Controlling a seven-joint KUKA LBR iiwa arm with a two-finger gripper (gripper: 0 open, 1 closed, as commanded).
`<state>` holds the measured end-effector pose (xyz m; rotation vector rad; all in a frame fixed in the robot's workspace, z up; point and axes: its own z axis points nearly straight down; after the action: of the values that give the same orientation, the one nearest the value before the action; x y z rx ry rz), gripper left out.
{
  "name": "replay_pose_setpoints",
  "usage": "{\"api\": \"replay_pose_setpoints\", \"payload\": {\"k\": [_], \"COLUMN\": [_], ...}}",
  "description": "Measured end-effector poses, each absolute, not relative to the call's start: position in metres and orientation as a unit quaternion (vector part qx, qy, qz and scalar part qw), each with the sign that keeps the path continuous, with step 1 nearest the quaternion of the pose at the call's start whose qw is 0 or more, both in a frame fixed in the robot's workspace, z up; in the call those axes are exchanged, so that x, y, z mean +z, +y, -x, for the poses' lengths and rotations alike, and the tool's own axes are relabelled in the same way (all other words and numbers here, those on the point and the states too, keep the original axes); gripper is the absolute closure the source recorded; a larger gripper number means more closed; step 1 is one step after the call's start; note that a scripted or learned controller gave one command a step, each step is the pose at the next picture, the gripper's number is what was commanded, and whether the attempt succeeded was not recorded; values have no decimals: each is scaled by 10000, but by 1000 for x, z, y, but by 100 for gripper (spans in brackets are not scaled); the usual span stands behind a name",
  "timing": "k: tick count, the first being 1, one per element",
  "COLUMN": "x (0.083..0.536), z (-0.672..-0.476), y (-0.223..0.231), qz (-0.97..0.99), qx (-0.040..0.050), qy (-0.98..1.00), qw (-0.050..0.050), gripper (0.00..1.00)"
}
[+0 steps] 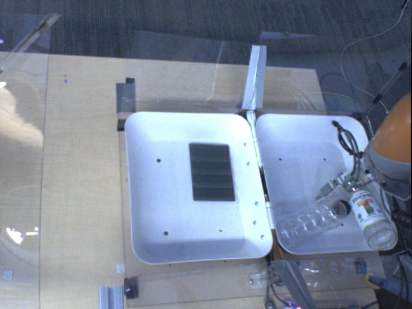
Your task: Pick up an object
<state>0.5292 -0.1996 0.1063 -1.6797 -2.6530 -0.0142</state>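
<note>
Tool [336,187] low over right bin [290,147]

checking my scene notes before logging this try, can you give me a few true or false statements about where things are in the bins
1. A dark rectangular pad lies in the left bin. True.
2. A clear plastic bottle lies on its side in the right bin. True.
3. The white can with a green label sits in the left bin. False: it is in the right bin, near its right edge.
4. The end effector hangs above the left bin. False: it is above the right bin, close to the clear bottle and the can.
5. The two bins stand side by side. True.
</note>
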Motion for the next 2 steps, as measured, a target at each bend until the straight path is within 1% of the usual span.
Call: {"api": "replay_pose_setpoints", "payload": {"k": [1, 2], "x": [184, 93], "z": [-538, -572], "y": [-206, -205], "qz": [5550, 5274], "qx": [-8, -10], "qy": [-8318, -8496], "qw": [-23, -16], "gripper": [0, 0]}}
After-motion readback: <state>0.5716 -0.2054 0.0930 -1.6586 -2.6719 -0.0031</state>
